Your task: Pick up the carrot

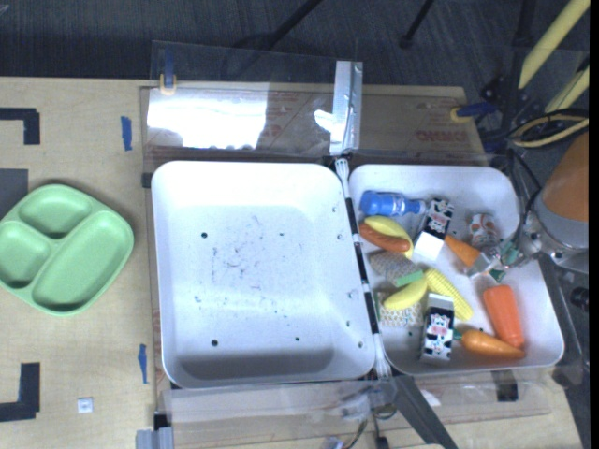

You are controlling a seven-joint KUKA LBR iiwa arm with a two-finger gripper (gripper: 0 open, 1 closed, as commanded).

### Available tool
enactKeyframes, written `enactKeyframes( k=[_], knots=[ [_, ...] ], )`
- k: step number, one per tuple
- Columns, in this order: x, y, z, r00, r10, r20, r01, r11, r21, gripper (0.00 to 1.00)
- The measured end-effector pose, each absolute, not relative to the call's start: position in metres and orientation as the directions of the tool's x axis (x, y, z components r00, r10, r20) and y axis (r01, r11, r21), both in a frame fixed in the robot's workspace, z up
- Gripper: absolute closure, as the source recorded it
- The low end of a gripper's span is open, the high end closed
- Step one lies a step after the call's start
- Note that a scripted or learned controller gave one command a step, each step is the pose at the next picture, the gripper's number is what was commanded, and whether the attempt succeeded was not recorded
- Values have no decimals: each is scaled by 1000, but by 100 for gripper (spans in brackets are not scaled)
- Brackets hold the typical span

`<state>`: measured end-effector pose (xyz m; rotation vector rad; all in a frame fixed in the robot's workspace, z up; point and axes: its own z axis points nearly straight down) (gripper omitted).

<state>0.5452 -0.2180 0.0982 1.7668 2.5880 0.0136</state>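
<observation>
While the arm [573, 195] sits at the right edge with its gripper [505, 253] over the right bin [535, 279], whether the pincer is released or clenched cannot be told. Item: carrot [504, 314], orange, tapered, lying in that bin's near right corner, just beside a second orange piece [490, 345] and a small cow-print carton [437, 332]. Judged light, rigid plastic, smooth and likely slippery; best taken across the thick middle, jaws square to its long axis. Left bin [187, 279] alongside.
</observation>
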Motion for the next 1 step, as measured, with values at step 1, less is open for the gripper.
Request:
enactKeyframes(
  k=[1],
  knots=[
    [533,-200,202,-351,936,-2,936,351,2,100]
  ],
)
